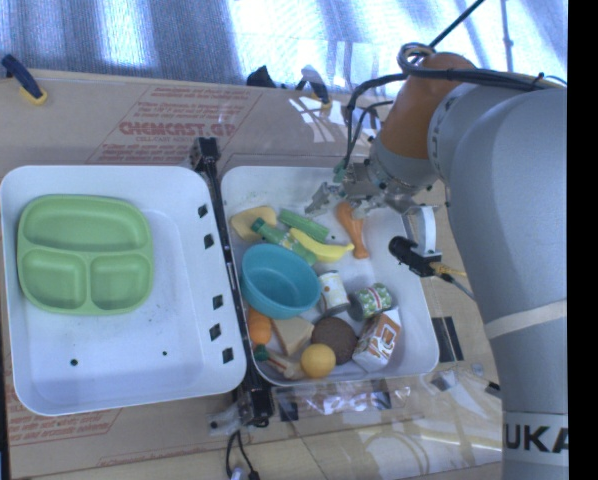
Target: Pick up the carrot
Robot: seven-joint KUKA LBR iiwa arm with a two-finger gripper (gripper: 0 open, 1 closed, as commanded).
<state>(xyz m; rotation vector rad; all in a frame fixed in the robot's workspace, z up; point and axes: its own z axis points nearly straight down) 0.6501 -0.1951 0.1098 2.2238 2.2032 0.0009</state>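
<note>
The carrot [354, 228] is a short orange piece lying near the right wall of the right bin [419, 343], beside a yellow banana [319, 245]. My gripper [346, 199] hangs low over the back of that bin, right at the carrot's upper end. Its fingers [322, 195] look spread, wider than the carrot, so the gripper is open. The carrot's top end sits between them, and the rest of it rests on the bin floor. The wrist and orange band [419, 103] hide the gripper's base.
The right bin also holds a blue bowl [279, 280], a green vegetable [304, 225], a small can [374, 299], a carton [381, 339], a brown ball [333, 336] and a yellow ball [318, 360]. The left bin [99, 368] holds a green divided plate [84, 253].
</note>
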